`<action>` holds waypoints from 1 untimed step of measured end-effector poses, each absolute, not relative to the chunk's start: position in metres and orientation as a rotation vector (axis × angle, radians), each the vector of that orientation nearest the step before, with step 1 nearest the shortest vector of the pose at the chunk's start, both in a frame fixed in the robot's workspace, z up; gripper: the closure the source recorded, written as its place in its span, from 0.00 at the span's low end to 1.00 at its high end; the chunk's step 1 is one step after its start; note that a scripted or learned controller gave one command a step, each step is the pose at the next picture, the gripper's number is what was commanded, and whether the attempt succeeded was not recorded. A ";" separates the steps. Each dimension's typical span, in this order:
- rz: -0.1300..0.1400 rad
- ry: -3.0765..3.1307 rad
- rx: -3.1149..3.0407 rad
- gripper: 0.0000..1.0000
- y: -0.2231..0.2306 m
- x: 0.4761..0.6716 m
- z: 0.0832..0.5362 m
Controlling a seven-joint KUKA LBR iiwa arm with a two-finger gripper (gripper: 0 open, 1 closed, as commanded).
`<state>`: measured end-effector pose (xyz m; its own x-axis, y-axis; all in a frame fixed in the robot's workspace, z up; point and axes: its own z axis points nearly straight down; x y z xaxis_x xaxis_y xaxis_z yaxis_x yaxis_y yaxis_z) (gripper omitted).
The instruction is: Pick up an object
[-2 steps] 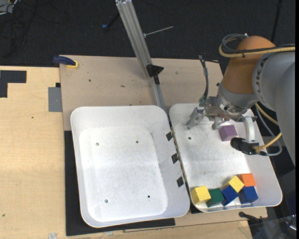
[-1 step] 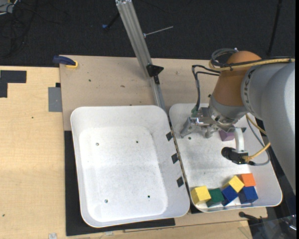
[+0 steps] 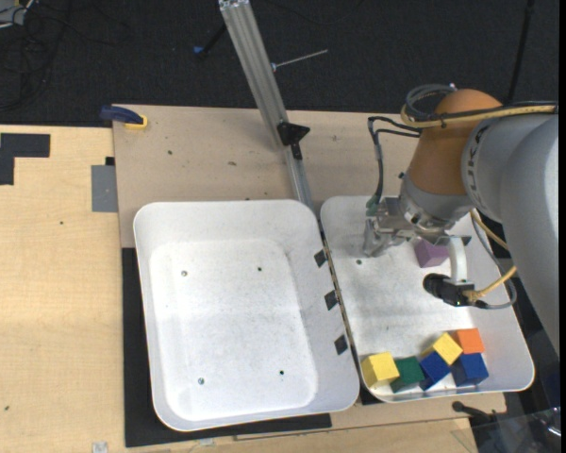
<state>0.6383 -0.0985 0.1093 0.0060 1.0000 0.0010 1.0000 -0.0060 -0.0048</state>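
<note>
Gripper (image 3: 377,237) is seen low over the far part of the right bin (image 3: 519,371), beside a purple block (image 3: 432,252) that lies just to its right, partly hidden under the wrist. Fingers' spread cannot be told from this view. For a clean pick, the fingers should be centred over the block and squared to its faces before descent. The block looks roughly cubic, so probably no long axis; its facing is unclear. Other blocks (image 3: 434,360) are clustered at the near edge.
</note>
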 end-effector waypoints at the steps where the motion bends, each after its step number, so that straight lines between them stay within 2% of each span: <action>1: -0.003 -2.223 -2.223 1.00 -0.099 0.647 0.169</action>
<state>0.6467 -0.0989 0.1691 0.0003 1.0000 -0.0004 1.0000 -0.0003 0.0031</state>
